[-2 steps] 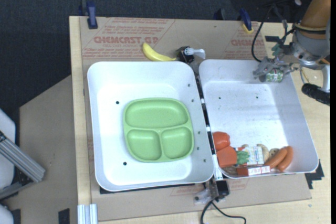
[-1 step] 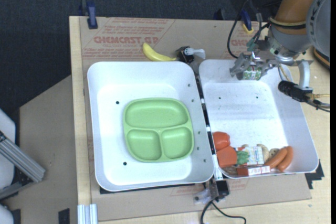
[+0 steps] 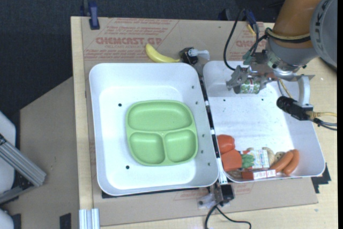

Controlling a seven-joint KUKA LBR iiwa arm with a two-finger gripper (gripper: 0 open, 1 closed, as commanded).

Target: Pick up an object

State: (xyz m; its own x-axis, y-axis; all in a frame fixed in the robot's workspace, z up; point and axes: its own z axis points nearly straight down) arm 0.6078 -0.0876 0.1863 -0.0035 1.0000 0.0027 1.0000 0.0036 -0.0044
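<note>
Bench (image 3: 80,115), one, brown board top; red print along its far edge reads "CHEMCAST GP", the rest too small to read. Blue clamp (image 3: 94,14), one, at the far left corner. Banana (image 3: 159,55), one, yellow, lying on the board just behind the left bin. Left bin (image 3: 107,94), one, white, holding one green plate (image 3: 161,132) with three compartments. Right bin (image 3: 257,115), one, white. In its near corner sits a cluster: red pieces (image 3: 229,153), two; a small white packet (image 3: 260,158) with print I cannot read; sausages (image 3: 286,162), two, orange. My gripper (image 3: 247,83), one, hangs over the far part of the right bin, fingers closed around one small green-labelled can (image 3: 251,87); its label is too blurred to read.
</note>
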